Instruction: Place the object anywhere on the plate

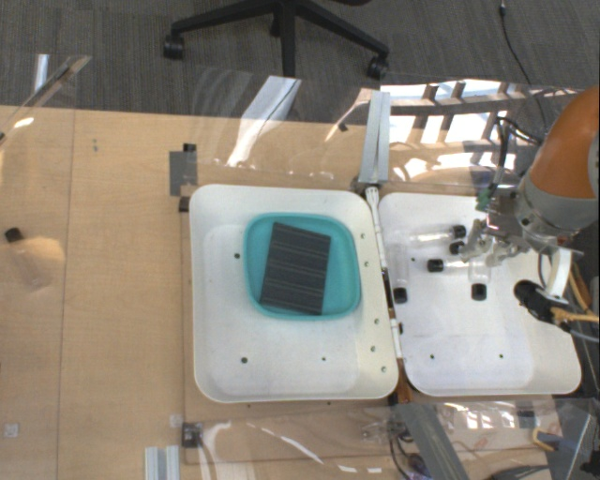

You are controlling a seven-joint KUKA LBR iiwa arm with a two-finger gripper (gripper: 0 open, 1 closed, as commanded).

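on the wooden bench [94, 281], the arm [567, 169] hangs over the right bin [487, 366], fingers' [473, 253] state unclear.

The arm [567, 169] is cut off by the right edge, so only its orange band and grey wrist show. The gripper [476, 255] below it is small and partly see-through against the white right bin [487, 356], and its fingers cannot be made out. The dark striped object [296, 268] covers the middle of the teal plate [349, 281]. An office chair [281, 28] is cropped at the top edge, leaving only its base and castors.
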